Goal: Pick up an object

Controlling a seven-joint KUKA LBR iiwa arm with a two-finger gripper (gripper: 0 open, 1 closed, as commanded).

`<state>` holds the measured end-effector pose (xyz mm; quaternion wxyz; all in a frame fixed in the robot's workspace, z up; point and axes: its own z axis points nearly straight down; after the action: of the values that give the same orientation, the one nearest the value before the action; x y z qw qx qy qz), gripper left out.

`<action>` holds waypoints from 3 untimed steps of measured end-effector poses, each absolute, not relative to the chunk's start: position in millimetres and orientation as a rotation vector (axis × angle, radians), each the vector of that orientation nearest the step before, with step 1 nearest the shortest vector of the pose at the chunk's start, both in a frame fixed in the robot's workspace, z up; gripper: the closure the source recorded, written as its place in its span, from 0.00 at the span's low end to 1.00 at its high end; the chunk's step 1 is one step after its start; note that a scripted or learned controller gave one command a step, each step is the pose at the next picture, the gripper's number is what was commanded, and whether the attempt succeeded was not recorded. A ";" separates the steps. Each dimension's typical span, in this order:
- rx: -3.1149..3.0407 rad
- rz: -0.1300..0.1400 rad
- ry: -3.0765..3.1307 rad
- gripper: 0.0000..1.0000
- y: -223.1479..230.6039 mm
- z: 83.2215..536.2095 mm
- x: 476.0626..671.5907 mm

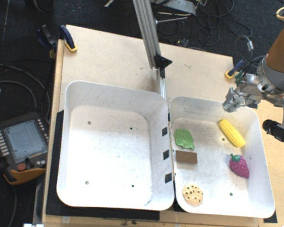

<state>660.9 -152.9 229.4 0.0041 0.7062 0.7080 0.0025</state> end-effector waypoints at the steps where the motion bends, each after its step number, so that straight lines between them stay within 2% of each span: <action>1: 2.217 0.002 2.222 1.00 -152.6 234.0 661.7; 3: 2.215 0.001 2.232 1.00 -52.4 245.0 628.6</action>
<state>628.6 -52.4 245.0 -0.0013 0.7044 0.7098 0.0002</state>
